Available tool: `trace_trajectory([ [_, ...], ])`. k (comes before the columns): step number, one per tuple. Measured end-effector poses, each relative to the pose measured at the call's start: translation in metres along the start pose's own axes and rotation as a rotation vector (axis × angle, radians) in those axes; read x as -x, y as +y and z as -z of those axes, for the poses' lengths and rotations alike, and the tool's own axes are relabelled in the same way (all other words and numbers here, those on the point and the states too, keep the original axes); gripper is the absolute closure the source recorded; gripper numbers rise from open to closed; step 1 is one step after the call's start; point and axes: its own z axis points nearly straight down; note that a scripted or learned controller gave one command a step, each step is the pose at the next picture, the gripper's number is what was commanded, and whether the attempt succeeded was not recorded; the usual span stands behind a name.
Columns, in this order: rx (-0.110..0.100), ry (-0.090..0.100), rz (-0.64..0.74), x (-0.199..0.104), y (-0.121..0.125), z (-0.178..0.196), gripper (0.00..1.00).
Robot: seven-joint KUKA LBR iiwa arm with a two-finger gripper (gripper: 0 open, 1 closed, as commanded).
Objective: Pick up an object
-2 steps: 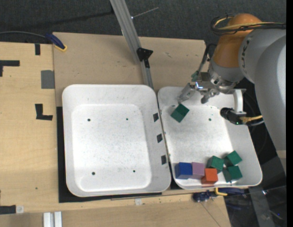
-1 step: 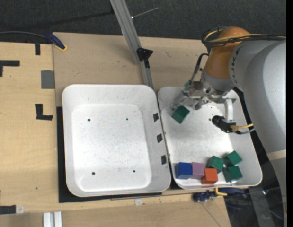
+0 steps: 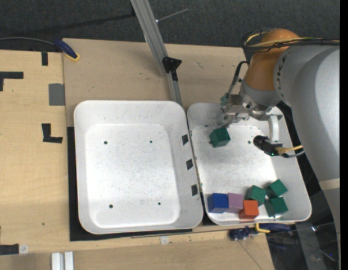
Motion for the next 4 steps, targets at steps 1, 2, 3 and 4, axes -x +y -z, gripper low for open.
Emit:
trace_trajectory([
  [1, 0.007, -0.001, -0.002, 0.001, 0.000, 0.064, 1.00],
  [2, 0.006, -0.001, -0.002, 0.000, 0.001, 0.117, 1.00],
  [3, 0.000, 0.002, 0.002, -0.052, -0.014, 0.130, 1.00],
  [4, -0.002, 0.001, 0.002, -0.096, -0.035, 0.129, 1.00],
])
